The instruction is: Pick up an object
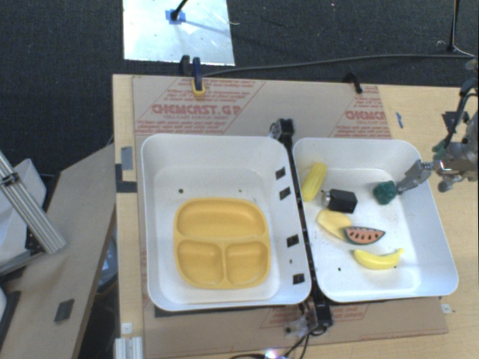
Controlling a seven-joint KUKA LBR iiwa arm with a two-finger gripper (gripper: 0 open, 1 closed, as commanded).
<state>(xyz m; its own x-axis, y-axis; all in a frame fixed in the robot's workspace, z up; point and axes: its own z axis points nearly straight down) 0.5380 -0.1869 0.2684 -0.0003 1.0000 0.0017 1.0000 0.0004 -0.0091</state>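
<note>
Arm reaches in low over the right bin (430,223), gripper (403,185) touching a dark-green rounded object (385,193) (finger state cannot be told).

A: Bins on the table (224,96)?
B: Two white bins: left bin (161,163), right bin (430,253).

A: Count in the left one.
B: One item: a yellow divided tray (221,241) with three compartments.

A: And the right?
B: Six items. One corn cob (313,181) at 10 o'clock. One small black block (343,200) near centre. One green object (385,192) at 2 o'clock, kind unclear. One pale yellow piece (329,221), partly under one watermelon slice (364,235). One banana (378,259) at 5 o'clock.

A: Clamps along the far table edge?
B: One blue and yellow clamp (196,75). Other small fittings too blurred to count.

A: Tools?
B: One tool (414,175), at 3 o'clock.
</note>
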